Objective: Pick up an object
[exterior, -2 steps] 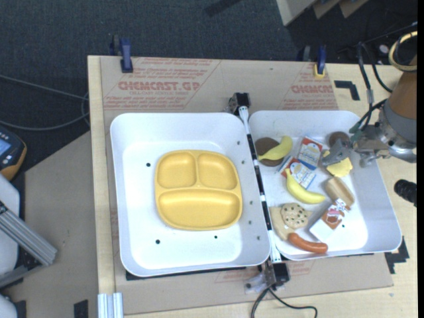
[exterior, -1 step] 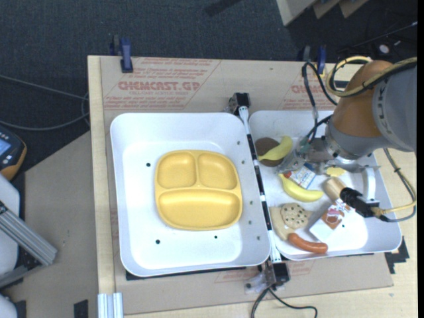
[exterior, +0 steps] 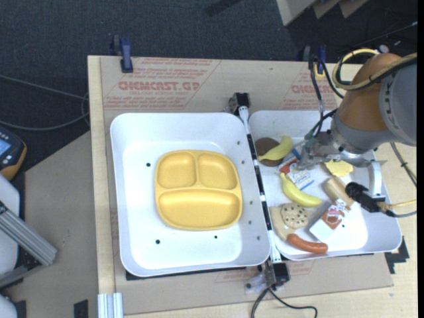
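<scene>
The gripper (exterior: 306, 156) dips into the right bin (exterior: 384, 240) beside a banana (exterior: 298, 192), its tip too cluttered to read. Nearby lie a cookie (exterior: 292, 215) and hot dog (exterior: 307, 244). The left bin (exterior: 129, 197) holds a yellow divided plate (exterior: 197, 189).

The table (exterior: 199, 85) has a pale brown board top printed with red lettering, held by blue clamps (exterior: 123, 52) along its far edge. Two shallow white bins rest directly on it, touching side by side: the left bin (exterior: 132, 197) is larger, the right bin (exterior: 381, 234) smaller.
</scene>
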Controlling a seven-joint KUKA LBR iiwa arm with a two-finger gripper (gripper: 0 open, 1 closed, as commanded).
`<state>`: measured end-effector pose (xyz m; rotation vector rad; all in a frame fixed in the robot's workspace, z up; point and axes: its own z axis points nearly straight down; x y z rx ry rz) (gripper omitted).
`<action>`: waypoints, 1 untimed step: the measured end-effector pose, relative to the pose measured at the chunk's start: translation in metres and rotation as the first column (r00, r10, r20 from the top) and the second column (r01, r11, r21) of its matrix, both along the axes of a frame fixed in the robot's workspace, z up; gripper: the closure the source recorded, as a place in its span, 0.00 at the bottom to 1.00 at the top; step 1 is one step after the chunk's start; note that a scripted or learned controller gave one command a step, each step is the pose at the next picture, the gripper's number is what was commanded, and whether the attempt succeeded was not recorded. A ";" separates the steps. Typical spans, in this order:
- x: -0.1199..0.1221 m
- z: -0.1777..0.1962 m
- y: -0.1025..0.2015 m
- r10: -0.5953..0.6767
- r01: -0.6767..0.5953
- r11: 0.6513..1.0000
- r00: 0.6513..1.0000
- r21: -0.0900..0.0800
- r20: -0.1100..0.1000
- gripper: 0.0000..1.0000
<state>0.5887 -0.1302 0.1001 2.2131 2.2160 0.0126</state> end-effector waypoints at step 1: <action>-0.001 -0.001 0.000 -0.001 0.001 1.000 1.000 0.001 -0.002 0.00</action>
